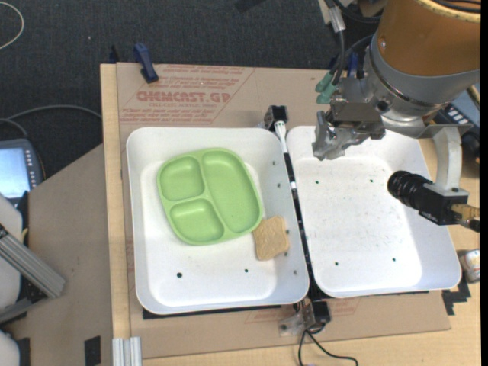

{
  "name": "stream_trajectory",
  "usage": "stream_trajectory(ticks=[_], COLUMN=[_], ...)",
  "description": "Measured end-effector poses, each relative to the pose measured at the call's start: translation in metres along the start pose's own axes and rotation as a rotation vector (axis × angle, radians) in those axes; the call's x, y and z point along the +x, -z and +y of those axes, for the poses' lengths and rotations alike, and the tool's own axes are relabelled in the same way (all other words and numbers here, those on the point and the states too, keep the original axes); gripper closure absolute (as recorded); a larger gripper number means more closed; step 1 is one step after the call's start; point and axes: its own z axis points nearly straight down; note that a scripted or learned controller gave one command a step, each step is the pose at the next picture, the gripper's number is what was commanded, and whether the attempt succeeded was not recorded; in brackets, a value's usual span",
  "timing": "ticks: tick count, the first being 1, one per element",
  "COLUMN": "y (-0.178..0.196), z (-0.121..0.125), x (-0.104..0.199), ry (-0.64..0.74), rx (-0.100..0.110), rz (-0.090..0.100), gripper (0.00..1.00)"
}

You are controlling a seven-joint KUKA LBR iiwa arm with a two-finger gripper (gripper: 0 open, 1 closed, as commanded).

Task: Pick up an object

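Where the grey arm (427, 44) with its orange band reaches in from the right, its metal two-finger end effector (329, 149) hangs over the far left corner of the right-hand shallow white bin (381, 280), close to that bin's far rim. Whether it is spread or closed cannot be told from this slanted look, and nothing is seen between its tips. A black cylindrical part on a bracket (415, 193) juts out over the right side of the same bin, whose floor is speckled with small dark flecks.

Across the dividing rims lies the left-hand shallow white bin (152, 280). A light green plastic plate with three compartments (210, 197) sits flat in the middle of it, turned at a slant to the bin's edges. A tan, roughly square, sponge-like block (271, 238) lies just beside the plate's near right corner, touching or nearly touching it, and close to the bin's right rim. Both things are well apart from the end effector.

Both bins rest on a brown cardboard sheet printed with red lettering (183, 90), which covers the desk. A blue clamp (145, 62) grips the sheet's far edge near its left corner. A small black fitting (276, 116) sits at the far end of the gap between the bins.
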Motion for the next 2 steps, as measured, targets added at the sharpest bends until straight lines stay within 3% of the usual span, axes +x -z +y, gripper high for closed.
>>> stream_trajectory(ticks=[1, 2], y=[0.023, -0.150], z=[0.000, -0.004], x=[0.021, 0.001], ry=[0.000, -0.006], rx=[0.004, 0.028], rz=[-0.001, -0.006], gripper=[1.00, 1.00])
